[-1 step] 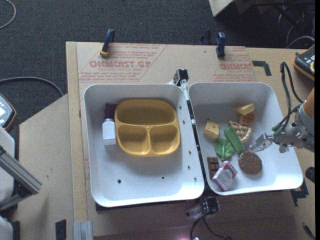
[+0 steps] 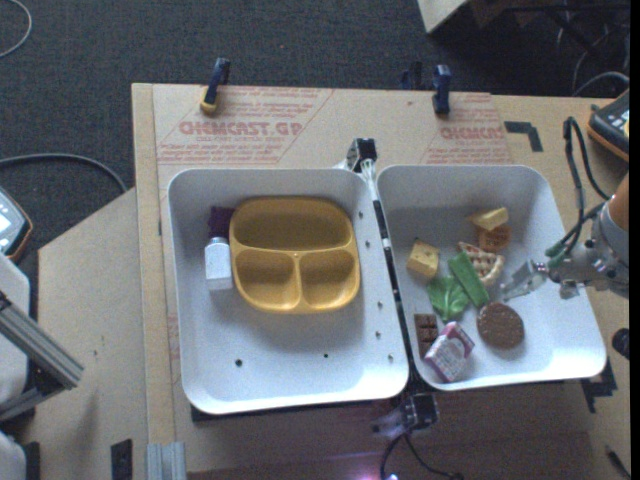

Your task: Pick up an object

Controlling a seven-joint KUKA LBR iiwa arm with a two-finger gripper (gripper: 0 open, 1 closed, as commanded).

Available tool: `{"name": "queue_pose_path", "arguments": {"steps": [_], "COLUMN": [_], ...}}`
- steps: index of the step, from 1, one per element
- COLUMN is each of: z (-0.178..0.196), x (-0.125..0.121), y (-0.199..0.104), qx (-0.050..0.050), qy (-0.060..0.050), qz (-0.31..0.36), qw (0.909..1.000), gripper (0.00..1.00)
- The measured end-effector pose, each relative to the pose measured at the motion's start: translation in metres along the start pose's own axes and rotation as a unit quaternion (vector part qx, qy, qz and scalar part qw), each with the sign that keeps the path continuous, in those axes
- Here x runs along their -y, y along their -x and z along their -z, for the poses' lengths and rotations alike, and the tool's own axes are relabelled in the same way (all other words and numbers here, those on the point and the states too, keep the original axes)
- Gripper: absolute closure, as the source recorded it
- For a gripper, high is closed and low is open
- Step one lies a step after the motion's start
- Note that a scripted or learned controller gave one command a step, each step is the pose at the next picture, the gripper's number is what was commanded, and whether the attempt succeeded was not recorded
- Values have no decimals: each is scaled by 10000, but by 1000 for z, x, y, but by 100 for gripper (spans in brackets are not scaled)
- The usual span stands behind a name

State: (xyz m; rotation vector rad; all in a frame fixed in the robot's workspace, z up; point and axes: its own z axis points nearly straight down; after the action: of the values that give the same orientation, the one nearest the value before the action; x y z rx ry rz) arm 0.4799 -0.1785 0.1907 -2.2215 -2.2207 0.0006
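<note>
I see the gripper (image 2: 522, 280) low over the right bin (image 2: 540, 193), reaching in from three o'clock; whether it is open or closed I cannot tell. The brown round cookie (image 2: 500, 325) lies just at its seven o'clock. At the cookie's ten o'clock sit the green leaf (image 2: 455, 290) and waffle (image 2: 482, 260). The yellow divided plate (image 2: 295, 253) sits in the left bin (image 2: 200, 338), a white bottle (image 2: 218, 264) at its nine o'clock.

— What sort of place is shown?
— A robotics lab: two white bins (image 2: 190, 268) are clamped (image 2: 214, 84) to a board-topped bench (image 2: 300, 118), with cables (image 2: 40, 163) trailed over dark carpet.
</note>
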Motion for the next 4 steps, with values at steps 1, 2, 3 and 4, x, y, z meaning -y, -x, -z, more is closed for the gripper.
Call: {"name": "queue_pose_path", "arguments": {"steps": [1, 2, 3, 4], "z": [-62, -109, -96, -49], "x": [6, 7, 6, -2], "y": [-3, -4, -3, 4], "qx": [-18, -13, 5, 18], "qy": [-34, -20, 11, 36], "qz": [-2, -5, -10, 5], "qw": [10000, 10000, 10000, 10000], "gripper": [0, 0, 100, 100]}}
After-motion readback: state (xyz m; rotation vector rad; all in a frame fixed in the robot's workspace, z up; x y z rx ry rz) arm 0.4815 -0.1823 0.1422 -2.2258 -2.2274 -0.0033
